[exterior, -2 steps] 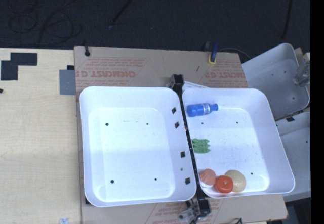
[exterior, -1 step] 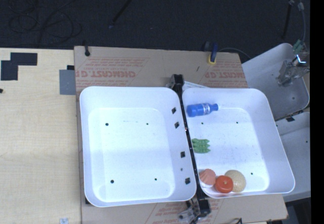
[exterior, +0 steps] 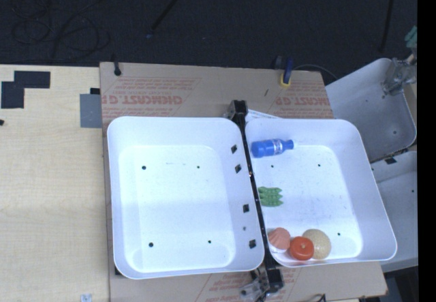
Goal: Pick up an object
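Four small things wait in the right bin (exterior: 371,178); we cannot tell the pincer's state.
We judge the blue bottle (exterior: 272,147) at upper left may roll; the orange-red round piece (exterior: 301,248), pink piece (exterior: 279,237) and beige piece (exterior: 319,242) crowd the lower wall, and the green piece (exterior: 270,196) hugs the divider.

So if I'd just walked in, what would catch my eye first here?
Probably the blue bottle, lying on its side at the far end of the right bin. Next, the red round object in that bin's near corner, between a pink piece and a tan one. A small green item sits between them.
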